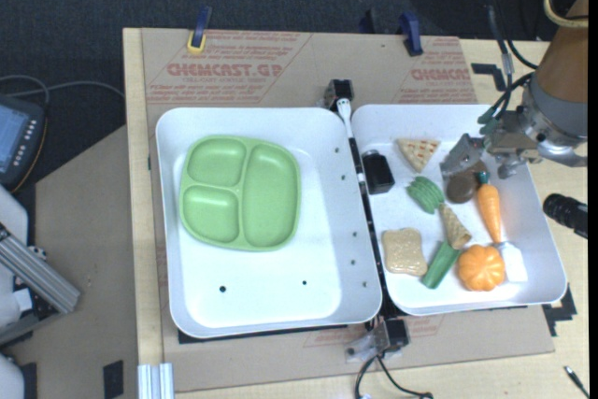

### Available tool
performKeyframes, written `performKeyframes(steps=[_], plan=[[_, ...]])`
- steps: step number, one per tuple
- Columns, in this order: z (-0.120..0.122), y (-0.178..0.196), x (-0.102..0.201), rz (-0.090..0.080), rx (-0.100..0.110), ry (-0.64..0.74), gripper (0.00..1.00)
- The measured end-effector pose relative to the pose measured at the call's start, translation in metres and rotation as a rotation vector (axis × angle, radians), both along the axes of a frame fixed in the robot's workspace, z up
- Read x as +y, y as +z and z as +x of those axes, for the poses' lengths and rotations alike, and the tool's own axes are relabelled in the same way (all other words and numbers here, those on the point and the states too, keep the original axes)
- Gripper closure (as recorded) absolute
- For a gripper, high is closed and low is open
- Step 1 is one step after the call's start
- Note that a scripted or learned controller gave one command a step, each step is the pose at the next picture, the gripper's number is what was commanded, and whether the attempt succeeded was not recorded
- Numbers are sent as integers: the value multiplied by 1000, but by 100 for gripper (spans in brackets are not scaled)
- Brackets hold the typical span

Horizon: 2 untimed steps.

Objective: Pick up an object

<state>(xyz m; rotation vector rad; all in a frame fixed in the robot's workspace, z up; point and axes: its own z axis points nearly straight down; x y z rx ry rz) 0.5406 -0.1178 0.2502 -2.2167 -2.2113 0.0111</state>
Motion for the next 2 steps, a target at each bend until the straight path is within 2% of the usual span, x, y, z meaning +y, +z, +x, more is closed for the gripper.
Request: performKeyframes(steps=[1, 2], plan=[[2, 5, 0, -2, -11, 2, 0], [3, -37, 0, -1, -7, 2, 0]])
